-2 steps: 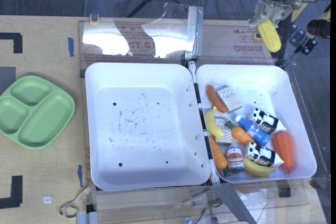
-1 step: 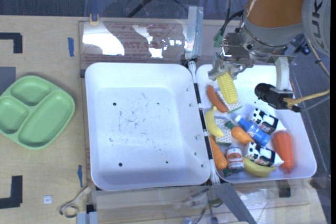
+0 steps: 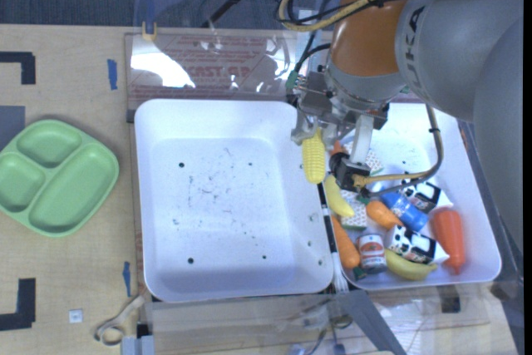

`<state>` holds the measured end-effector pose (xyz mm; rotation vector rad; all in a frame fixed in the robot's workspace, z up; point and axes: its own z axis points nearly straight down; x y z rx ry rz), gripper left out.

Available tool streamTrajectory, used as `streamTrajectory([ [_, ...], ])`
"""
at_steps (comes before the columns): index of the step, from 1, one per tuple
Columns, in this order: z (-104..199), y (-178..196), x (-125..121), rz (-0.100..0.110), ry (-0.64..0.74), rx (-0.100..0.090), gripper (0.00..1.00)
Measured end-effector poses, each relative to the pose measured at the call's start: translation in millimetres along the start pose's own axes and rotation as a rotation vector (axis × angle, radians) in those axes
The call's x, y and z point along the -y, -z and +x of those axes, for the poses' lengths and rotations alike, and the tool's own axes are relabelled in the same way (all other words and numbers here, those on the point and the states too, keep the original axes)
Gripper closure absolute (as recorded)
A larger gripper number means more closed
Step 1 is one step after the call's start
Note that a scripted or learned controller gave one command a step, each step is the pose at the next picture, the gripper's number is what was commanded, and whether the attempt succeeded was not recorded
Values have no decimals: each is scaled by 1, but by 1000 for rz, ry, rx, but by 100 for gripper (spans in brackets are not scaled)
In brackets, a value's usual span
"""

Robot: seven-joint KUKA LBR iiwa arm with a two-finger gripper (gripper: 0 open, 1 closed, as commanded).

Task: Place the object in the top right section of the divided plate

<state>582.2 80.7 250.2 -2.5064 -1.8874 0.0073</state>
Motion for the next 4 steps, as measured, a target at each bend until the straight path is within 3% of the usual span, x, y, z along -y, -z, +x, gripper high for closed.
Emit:
streamTrajectory([
  [1, 56, -50, 97, 1, -192, 1, 100],
  [2, 112, -139, 133, 0, -67, 2, 100],
  [3, 22, -98, 113, -1, -407, 1, 100],
  [4, 37, -65, 114, -3, -582, 1, 100],
])
